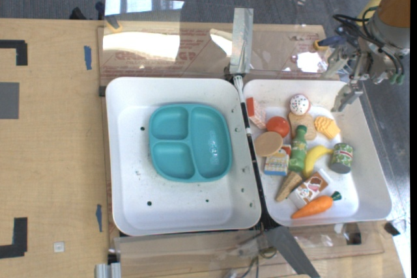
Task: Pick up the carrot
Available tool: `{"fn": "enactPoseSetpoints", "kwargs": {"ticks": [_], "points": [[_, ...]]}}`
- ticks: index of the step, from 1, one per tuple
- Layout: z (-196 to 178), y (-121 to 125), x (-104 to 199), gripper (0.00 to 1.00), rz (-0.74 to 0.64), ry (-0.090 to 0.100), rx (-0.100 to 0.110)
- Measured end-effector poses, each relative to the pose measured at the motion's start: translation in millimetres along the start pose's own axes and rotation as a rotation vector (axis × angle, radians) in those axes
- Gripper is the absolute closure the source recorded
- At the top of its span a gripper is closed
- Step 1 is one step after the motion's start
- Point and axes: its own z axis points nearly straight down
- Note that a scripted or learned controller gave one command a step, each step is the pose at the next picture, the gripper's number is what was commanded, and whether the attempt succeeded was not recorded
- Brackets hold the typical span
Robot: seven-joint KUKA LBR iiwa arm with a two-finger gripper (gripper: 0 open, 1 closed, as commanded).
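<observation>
I've got the arm in at the far right, its orange band up in the corner and the wrist angled down toward the far right rim of the right bin (pixel 371 159). The gripper (pixel 346 99) hangs just over that far corner, above the bin floor, touching none of the toys. Whether it's open or closed, I cannot tell from this angle.

The carrot (pixel 314 206) is well away from it, at the near edge of the same bin. It lies on its side, orange body tapering to the left, a small green top at its right end. Just beyond it sits a small carton (pixel 309 189), with a cone (pixel 287 184) beside that. A green bottle (pixel 298 148), a banana (pixel 317 156) and a green can (pixel 341 157) crowd the middle.

In the left bin (pixel 124 159), a teal divided plate (pixel 191 142).
</observation>
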Motion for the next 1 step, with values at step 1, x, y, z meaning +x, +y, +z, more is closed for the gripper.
{"fn": "enactPoseSetpoints", "kwargs": {"ticks": [1], "points": [[127.7, -29.0, -7.3, 0.0, -0.129, -0.005, 0.002]]}}
